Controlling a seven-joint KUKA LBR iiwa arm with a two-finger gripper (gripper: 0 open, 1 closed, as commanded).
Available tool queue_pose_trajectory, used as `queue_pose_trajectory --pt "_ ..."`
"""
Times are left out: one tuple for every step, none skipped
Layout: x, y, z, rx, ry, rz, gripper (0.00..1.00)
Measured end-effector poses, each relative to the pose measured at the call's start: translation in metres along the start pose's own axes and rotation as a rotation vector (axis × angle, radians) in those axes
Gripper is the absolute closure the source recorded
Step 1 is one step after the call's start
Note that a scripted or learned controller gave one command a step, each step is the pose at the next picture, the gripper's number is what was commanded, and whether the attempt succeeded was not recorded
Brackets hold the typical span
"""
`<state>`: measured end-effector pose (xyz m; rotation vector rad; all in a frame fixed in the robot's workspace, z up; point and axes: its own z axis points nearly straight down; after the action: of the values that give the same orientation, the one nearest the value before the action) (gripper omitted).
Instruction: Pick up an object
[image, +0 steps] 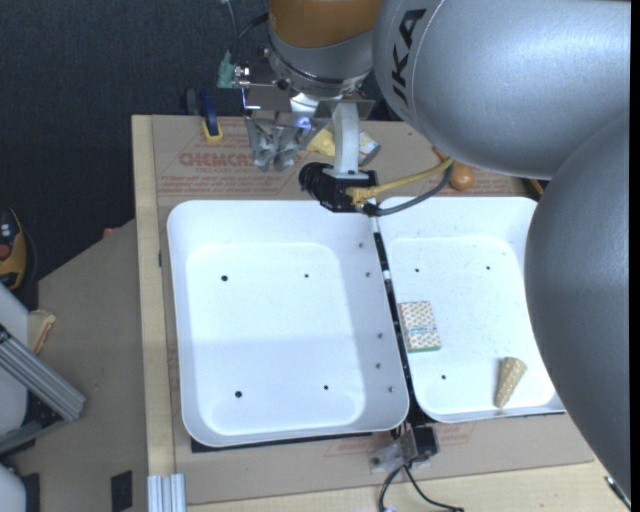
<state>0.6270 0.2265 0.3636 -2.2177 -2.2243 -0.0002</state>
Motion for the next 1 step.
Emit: queue_pose_trajectory --pt "-0.0023 -0.0388 0.0525 0.009 -0.003 0.003 1.0"
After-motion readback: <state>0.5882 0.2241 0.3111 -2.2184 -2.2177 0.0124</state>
